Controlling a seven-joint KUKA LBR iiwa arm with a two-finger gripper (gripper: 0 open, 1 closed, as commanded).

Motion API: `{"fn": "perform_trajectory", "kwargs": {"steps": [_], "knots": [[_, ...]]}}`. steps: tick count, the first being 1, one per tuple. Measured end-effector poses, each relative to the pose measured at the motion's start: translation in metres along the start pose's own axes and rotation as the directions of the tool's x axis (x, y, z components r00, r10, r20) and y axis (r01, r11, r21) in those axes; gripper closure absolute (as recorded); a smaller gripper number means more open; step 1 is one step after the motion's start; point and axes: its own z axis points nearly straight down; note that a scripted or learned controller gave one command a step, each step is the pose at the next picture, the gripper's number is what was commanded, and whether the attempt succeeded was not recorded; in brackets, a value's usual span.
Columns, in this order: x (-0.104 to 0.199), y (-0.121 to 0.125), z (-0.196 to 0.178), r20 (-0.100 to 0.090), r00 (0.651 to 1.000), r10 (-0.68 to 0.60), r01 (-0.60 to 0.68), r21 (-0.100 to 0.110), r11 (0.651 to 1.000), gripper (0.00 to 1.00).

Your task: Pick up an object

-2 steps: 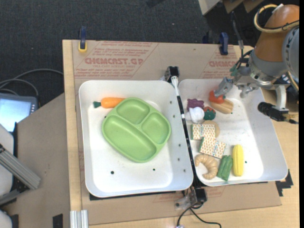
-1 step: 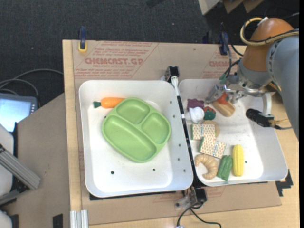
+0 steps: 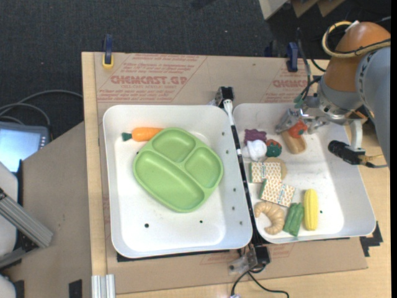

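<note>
Camera view: my end effector sits low over the far part of the right shallow white bin, just above a small tan rounded toy piece with a red top. Whether it is clenched or released I cannot tell from this angle. The step in hand appears to be the approach and grasp; no object is visibly held. Other candidates lie along the bin's left wall and near edge: a yellow plastic corn cob, a tan croissant toy. The left white bin carries a green divided plastic plate. Next move likely requires closing on the tan piece, then a vertical lift.
</note>
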Motion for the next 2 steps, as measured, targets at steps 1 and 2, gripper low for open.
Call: {"fn": "perform_trajectory", "kwargs": {"steps": [1, 2], "knots": [[0.000, 0.002, -0.013, 0.002, 1.000, -0.001, 0.001, -0.008, 1.000, 1.00], [0.066, -0.027, -0.069, -0.004, 1.000, -0.005, 0.005, 0.004, 1.000, 1.00]]}}
